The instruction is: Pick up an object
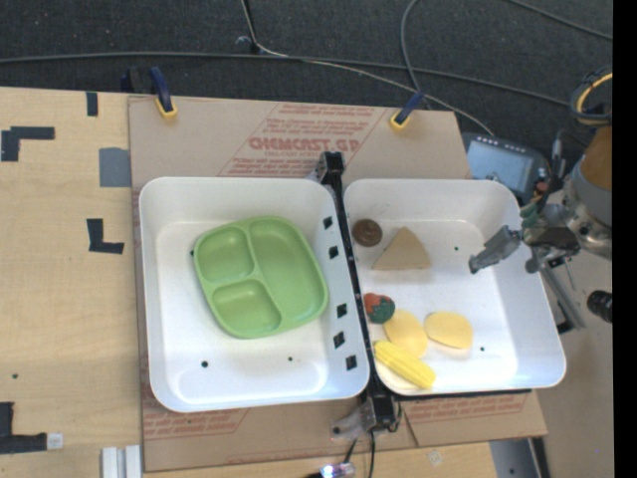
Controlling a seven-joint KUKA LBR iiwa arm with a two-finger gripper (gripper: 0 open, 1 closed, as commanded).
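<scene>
Since nothing is lifted yet, I read the step in hand as choosing a target and lining up the descent. Starting at nine o'clock, the left bin (159, 297) holds a green plate (261, 277), which lies flat and broad; I judge it a poor pick, because its rim gives little to bite on.

Across the divider, the right bin (498, 317) carries the small pieces. A brown disc (367, 232) sits at that bin's ten o'clock, with a tan wedge (402, 251) just beside it toward three o'clock. Lower down, a red piece (379, 308) lies against the divider wall. At the bin's six o'clock, a pale slice (406, 333) touches the corn (404, 367), and a yellow slice (449, 330) lies near them with clear floor around it.

At the bin's three o'clock edge, the gripper (503, 259) hangs above the right rim, angled toward the centre. I cannot tell whether it is open or closed, and I see nothing held in it.

I would go for the wedge or the yellow slice, as each stands apart from the walls. I would centre over the piece, square the wrist to its narrow side, and come straight down. The crowded corner by the corn risks nudging neighbours, so I would avoid it.
</scene>
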